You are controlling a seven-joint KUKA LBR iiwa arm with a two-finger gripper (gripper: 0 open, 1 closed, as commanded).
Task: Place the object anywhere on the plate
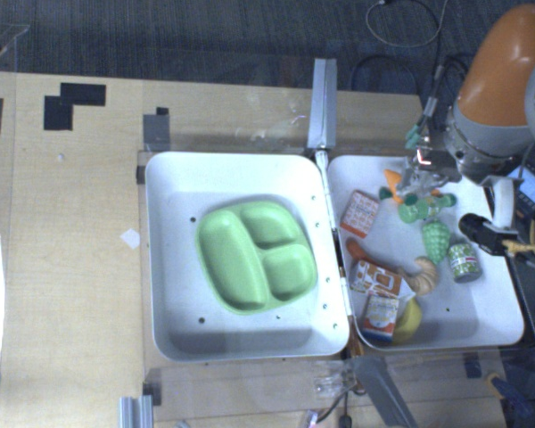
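Plate (254, 257) sits bare in the left bin (160, 239); gripper (419, 181) hovers over right-bin clutter, its grip unclear. Picking comes first, then carrying left.

A robotics lab: a wooden bench (62, 266) holds two white bins (160, 239) in metal brackets (321, 105), black markers (71, 103) taped at far left, loose cables (410, 20) trailing over grey carpet (205, 25) beyond.
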